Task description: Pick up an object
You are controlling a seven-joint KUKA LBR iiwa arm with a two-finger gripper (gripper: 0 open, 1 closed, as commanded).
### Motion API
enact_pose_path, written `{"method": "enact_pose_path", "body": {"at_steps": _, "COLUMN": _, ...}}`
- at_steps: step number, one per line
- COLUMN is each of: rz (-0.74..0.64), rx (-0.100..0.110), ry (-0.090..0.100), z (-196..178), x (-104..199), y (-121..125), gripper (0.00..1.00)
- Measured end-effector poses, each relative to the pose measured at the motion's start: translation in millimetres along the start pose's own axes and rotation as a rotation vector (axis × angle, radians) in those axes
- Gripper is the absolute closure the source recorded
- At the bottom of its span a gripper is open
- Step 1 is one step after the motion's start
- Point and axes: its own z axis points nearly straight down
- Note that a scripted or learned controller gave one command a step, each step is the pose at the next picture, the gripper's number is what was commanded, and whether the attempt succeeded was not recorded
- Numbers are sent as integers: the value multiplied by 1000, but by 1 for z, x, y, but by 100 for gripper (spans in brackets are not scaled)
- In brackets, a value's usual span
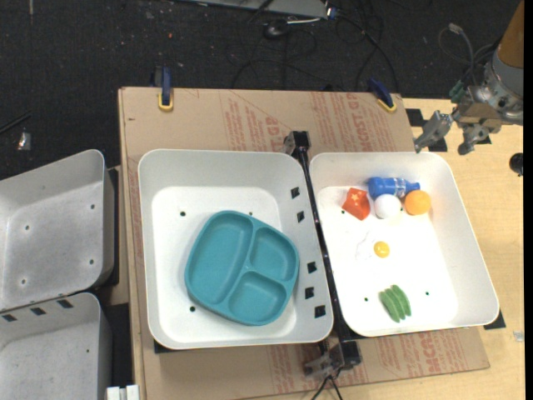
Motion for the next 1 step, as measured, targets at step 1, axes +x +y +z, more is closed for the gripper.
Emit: {"method": "enact_pose_path", "body": {"at_steps": 1, "rz": -3, "rx": -12, "ry": -3, "z": -8, "x": 1, "y": 2, "gripper": 0}}
